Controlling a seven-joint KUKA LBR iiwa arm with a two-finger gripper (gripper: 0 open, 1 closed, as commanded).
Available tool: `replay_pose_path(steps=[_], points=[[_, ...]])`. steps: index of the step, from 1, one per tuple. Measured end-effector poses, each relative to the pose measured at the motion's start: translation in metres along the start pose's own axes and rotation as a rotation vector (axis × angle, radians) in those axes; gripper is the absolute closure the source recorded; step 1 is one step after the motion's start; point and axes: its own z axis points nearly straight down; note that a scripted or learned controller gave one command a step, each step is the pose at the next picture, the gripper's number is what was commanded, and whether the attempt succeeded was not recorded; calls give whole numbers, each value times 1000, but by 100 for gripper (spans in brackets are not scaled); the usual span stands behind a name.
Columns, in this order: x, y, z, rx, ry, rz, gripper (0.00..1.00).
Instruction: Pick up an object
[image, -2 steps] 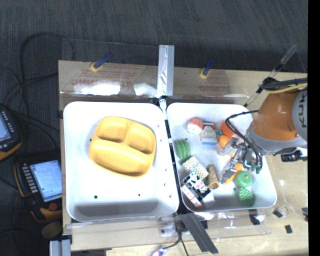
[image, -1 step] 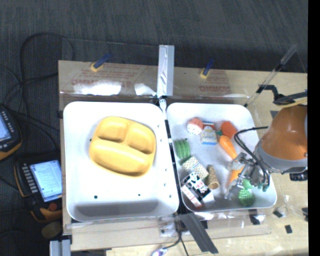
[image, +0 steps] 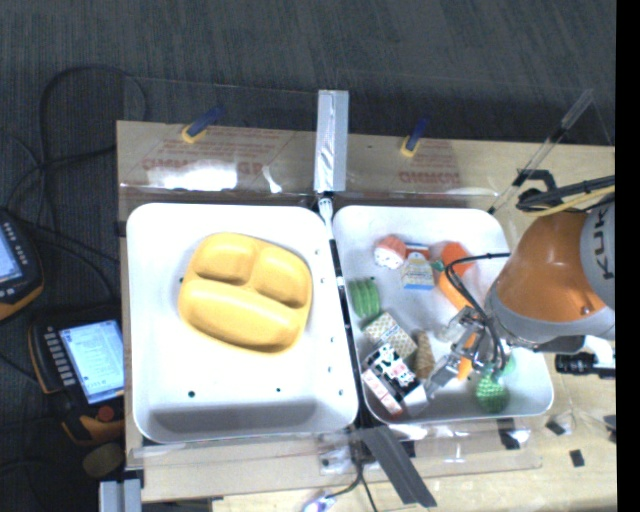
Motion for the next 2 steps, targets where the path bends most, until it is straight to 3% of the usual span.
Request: replay_pose_path(steps=[1, 2], points=[[-37, 75, 1, -3, 2, -58, 0], [-14, 18, 1, -1, 3, -68, 0]])
